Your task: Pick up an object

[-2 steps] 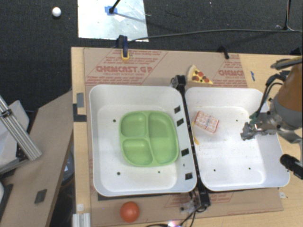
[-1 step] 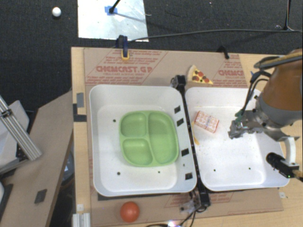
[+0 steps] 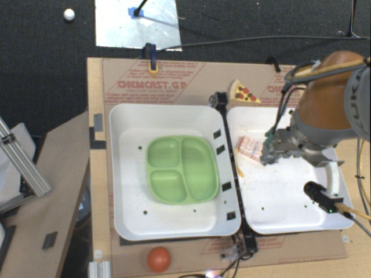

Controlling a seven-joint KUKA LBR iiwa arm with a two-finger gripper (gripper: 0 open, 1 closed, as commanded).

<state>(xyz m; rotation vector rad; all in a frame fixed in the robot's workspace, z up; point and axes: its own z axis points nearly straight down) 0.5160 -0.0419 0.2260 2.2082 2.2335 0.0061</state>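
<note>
Arm (image 3: 333, 100): cut off by the right edge of the frame; base and upper links out of view. Its wrist covers part of the right bin's (image 3: 278, 213) back wall and floor.

Gripper (image 3: 268, 155): seen from above, fingertips blurred dark against the bin floor; finger state unreadable. Touching or just above the pink patterned packet (image 3: 250, 147): cannot tell. Packet print too small to read.

Pizza-slice toy (image 3: 243, 92) behind the bins: detail small.

Metal rail (image 3: 20, 158) at left: cut by the frame edge.

Orange ball (image 3: 158, 259): near the bottom edge, whole.

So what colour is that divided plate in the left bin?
Light green, the divided plate in the left bin, shown plainly in the camera view.
</note>
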